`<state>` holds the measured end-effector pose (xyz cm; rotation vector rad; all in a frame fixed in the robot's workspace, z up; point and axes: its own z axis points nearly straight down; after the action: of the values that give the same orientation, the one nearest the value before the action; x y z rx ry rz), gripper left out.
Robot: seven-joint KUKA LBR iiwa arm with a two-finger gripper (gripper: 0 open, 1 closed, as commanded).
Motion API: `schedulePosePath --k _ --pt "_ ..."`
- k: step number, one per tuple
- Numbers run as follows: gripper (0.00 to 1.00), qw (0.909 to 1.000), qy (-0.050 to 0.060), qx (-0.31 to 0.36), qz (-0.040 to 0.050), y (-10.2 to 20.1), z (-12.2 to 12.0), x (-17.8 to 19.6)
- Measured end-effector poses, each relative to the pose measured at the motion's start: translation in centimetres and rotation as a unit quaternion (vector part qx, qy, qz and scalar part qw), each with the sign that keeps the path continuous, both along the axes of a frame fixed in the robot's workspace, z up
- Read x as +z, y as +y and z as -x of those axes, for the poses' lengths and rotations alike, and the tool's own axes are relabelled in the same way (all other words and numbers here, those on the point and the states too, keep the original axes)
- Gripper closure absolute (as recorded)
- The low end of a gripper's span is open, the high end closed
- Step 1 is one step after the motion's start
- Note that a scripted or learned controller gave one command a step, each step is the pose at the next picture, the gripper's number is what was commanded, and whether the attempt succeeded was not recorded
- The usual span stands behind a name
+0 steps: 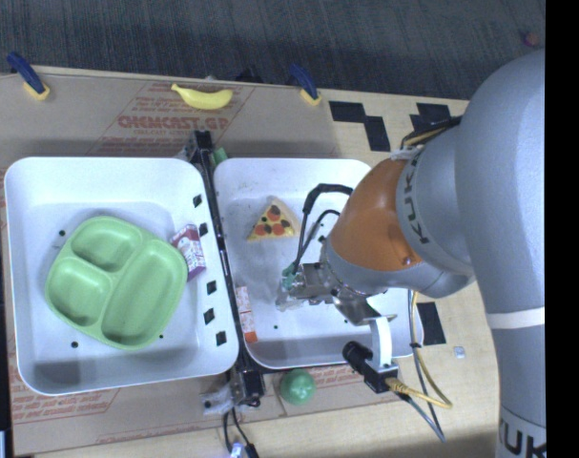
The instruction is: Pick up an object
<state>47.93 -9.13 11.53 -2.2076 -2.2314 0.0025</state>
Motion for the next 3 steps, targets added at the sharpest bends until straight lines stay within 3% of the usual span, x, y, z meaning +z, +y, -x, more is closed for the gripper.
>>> schedulePosePath --k 1,2,3 --pt "1.00 1.0000 -0.001 -0.004 0.0004 -5.2 -4.1 4.8" --pt "1.00 1.0000 -0.002 -0.003 0.0007 -9.1 0.3 8.8" --pt "0.00 1.0000 -0.002 -0.003 0.0005 -9.1 0.3 8.8"
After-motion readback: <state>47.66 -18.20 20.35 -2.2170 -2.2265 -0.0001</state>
